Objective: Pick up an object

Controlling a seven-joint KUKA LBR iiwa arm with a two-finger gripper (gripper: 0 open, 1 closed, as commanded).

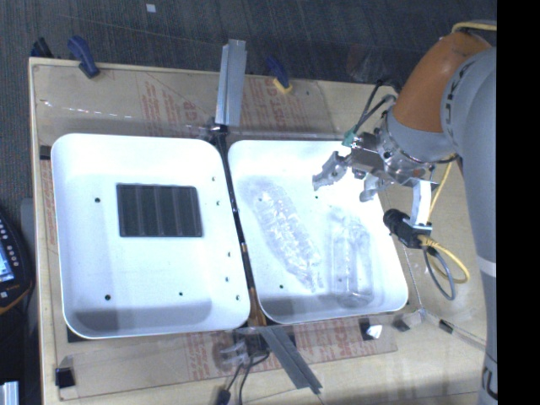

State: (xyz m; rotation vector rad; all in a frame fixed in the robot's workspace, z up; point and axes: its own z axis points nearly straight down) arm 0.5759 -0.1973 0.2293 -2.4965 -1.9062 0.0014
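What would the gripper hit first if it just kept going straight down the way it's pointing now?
Probably the bare white floor of the right bin near its upper edge. The gripper hangs open there, and the two clear plastic bottles lie lower in view. Depth is unclear.

Two bottles [287,230] in right bin [278,310]

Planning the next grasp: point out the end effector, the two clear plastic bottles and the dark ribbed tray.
end effector [348,181], camera view, midway between fingertips
left clear bottle [283,230], camera view, body
right clear bottle [350,256], camera view, body
dark ribbed tray [159,210], camera view, centre
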